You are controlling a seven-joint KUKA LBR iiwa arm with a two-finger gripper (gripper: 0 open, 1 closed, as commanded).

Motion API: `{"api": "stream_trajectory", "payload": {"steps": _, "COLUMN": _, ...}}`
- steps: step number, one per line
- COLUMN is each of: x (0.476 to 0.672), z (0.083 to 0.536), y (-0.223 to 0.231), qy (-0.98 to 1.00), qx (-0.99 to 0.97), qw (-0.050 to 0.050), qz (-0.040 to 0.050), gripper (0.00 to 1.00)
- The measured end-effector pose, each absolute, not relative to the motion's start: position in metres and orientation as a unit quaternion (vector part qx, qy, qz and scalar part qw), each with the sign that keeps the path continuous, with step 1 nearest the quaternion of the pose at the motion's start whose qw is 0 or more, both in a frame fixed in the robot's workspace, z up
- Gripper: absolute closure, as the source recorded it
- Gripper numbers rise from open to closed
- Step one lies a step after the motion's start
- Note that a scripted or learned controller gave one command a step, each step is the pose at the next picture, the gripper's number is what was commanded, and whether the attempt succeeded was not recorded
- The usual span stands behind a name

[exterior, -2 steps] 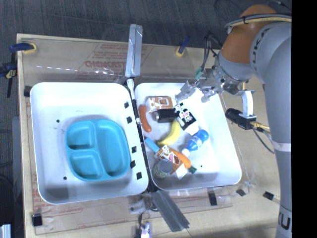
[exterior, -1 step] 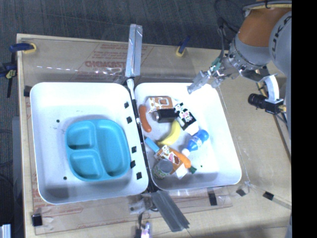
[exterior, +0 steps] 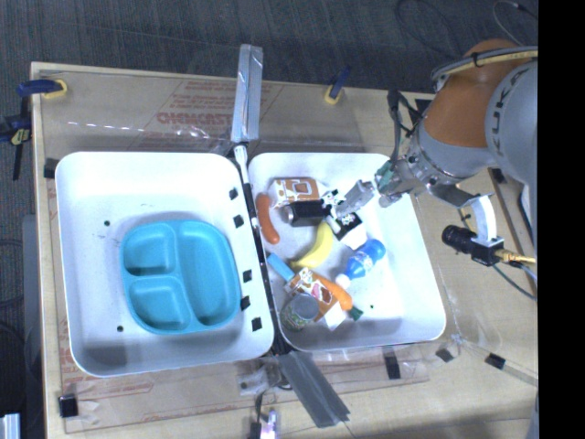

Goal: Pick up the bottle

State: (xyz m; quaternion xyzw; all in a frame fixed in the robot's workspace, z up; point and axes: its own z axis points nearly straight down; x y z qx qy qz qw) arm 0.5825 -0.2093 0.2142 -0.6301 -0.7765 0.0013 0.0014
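One bottle lies in right bin | just below-left of gripper | long axis diagonal | finger state unclear

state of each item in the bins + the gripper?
bottle: lying on its side in the right bin, blue cap on, not held
banana: lying flat, beside the bottle
hot dog: lying along the right bin's left wall
blue tray: flat, right way up, in the left bin
gripper: low over the right bin's clutter, above the banana
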Motion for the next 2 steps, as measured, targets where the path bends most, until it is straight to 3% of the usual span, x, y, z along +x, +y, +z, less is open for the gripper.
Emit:
{"api": "stream_trajectory", "payload": {"steps": 1, "x": 0.499, "z": 0.186, "y": -0.211, "qy": -0.797, "qx": -0.605, "qw": 0.001, "qz": 0.0008, "gripper": 0.0}}
{"api": "stream_trajectory", "payload": {"steps": 2, "x": 0.526, "z": 0.109, "y": -0.213, "qy": -0.78, "qx": -0.626, "qw": -0.012, "qz": -0.0041, "gripper": 0.0}}
